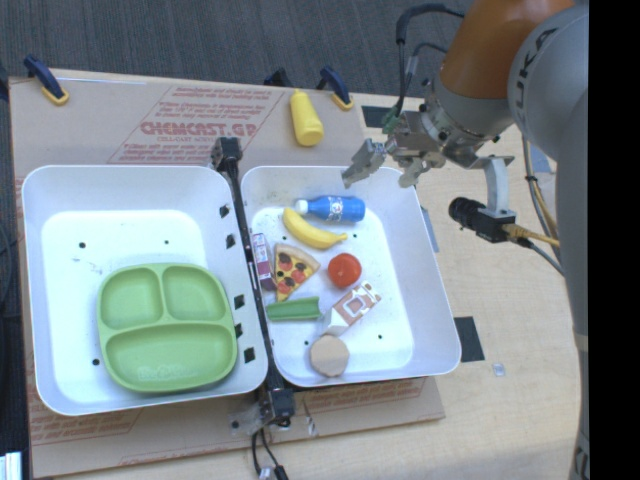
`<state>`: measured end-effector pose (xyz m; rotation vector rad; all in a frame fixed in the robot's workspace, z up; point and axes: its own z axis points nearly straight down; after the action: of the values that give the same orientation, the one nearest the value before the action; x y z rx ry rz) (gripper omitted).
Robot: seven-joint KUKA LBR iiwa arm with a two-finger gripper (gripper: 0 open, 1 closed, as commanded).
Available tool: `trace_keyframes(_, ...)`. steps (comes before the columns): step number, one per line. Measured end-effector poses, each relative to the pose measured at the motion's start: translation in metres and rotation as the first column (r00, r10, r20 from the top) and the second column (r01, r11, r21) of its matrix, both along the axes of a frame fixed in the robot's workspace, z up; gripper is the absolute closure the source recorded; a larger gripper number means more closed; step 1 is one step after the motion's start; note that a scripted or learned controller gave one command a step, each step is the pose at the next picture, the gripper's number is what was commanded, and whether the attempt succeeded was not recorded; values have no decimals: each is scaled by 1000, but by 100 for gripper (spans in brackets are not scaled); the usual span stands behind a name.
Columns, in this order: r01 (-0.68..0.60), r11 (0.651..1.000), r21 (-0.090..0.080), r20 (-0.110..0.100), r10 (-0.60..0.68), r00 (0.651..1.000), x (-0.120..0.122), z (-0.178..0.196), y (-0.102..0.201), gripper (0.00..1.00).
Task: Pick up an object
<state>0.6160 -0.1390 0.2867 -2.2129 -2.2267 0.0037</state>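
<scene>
Hovering at the far right corner of the right bin (432,298), the gripper (385,168) points its two grey fingers (360,164) leftward and downward, spread apart with only air between them. It grasps nothing and touches nothing; the fingertips sit above the bin's upper rim, near the blue bottle (332,208) but clear of it. Behind the gripper the grey arm (545,58) with its orange band (490,28) comes in from the right.

Inside the right bin lie the objects on offer. The blue bottle with a white cap rests on its side near the far wall, and a yellow banana (312,230) lies just below it, nearly touching. A red tomato (344,269) sits near the middle, with a pizza slice (291,273) to its left and a small dark bar (262,261) along the left wall. A green vegetable (293,310) lies below the pizza slice, beside a white carton with red markings (355,304). A beige round piece (329,356) rests near the front wall.

The left bin (40,228) carries a green divided plate (165,326). On the cardboard beyond the bins, a yellow cylinder (306,118) lies on the bench.
</scene>
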Motion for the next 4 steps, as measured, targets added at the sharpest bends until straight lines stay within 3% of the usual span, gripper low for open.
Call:
trace_keyframes(1, -1, 1000, 0, -3, 1, 1000, 1, -131, 8, 0)
trace_keyframes(2, 0, 1000, -1, 2, 0, 1000, -68, -193, 16, 0)
trace_keyframes(3, -7, 1000, 0, 3, 7, 1000, -66, -182, 17, 100)
trace_keyframes(4, 3, 1000, 0, 2, -3, 1000, -117, -111, -24, 100)
